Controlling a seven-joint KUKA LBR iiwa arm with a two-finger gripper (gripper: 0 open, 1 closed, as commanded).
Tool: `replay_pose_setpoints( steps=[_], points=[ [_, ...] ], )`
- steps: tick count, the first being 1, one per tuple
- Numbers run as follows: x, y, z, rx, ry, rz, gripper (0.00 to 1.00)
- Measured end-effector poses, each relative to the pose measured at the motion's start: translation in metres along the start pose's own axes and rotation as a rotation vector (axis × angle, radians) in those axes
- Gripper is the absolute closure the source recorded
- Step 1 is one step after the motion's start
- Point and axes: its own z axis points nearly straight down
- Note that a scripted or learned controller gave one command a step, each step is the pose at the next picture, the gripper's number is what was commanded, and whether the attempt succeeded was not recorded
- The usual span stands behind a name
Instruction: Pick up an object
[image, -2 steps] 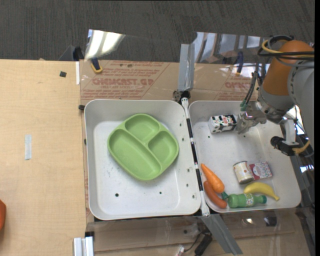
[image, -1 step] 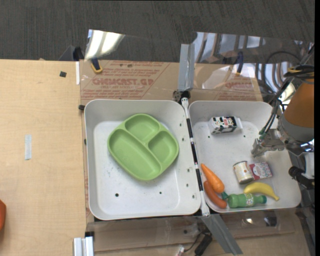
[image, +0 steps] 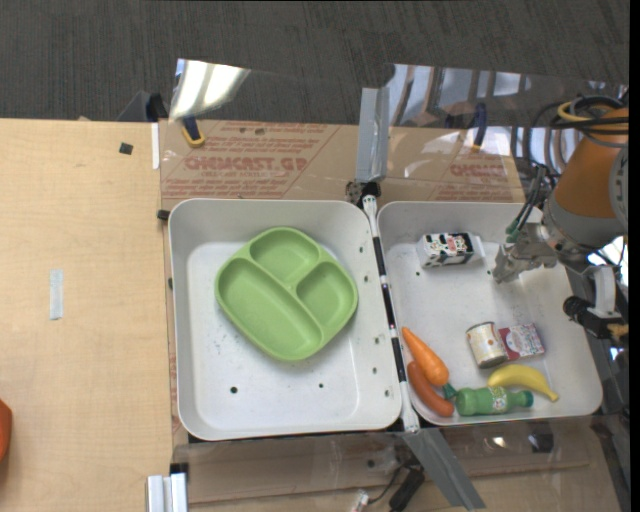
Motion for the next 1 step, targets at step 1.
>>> replay_pose_setpoints(
  steps=[1],
  points=[
    [0.0038,0.0463,-0.0003,0.0,-0.001,0.016,1.0]
  ],
)
